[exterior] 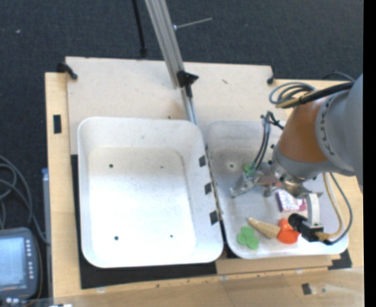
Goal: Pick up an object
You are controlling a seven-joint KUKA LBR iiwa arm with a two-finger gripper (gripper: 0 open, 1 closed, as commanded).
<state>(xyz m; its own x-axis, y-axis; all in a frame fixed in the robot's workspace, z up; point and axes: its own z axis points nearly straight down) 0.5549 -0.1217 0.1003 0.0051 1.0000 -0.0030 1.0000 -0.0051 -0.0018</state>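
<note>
The light is bright and even, and it seems to come from above. The left bin (143, 190) beside my fingers glows very white, so its fine marks wash out. Under my arm (316, 136) sits a soft grey shadow on the right bin (223, 139). The picture is a bit fuzzy. Far from me, the floor (47, 18) looks dark and grainy.

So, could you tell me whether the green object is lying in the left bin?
No, the green object lies in the right bin, near its front edge beside a tan cone.
</note>
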